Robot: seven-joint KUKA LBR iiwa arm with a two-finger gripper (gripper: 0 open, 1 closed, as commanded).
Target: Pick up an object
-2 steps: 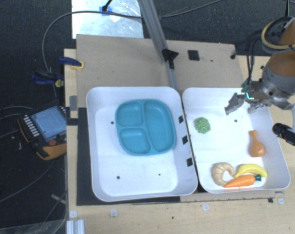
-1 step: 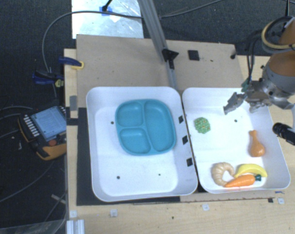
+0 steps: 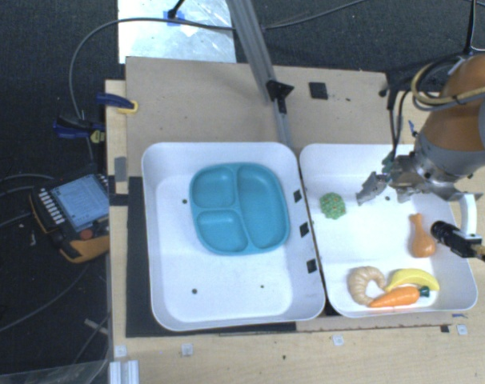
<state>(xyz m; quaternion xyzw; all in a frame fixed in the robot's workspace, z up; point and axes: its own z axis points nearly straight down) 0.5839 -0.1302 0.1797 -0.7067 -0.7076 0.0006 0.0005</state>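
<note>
Two white bins sit side by side on the bench. The left bin [image 3: 226,294] carries a blue divided plate [image 3: 238,208] and nothing loose to grab, so the work is in the right bin [image 3: 350,238], where the graspable things lie. A small green broccoli floret [image 3: 333,206] rests alone near that bin's left wall, well apart from the rest, which makes it an easy target. An orange-tan drumstick-shaped piece [image 3: 421,237] lies toward the right side, and along the near edge a croissant-like pastry [image 3: 364,282], a banana [image 3: 413,278] and a carrot [image 3: 396,297] are bunched together, touching, which would likely make a clean grasp there harder. The arm reaches in from the right, and its gripper [image 3: 370,189] hangs over the upper middle of the right bin, just right of the broccoli and above the drumstick piece, pointing toward the left. Nothing shows between its fingers, so it carries nothing; how wide it is spread is too small and dark to read, and I cannot tell. Judging by its position, the pick is not yet made, and the broccoli seems the nearest candidate.
</note>
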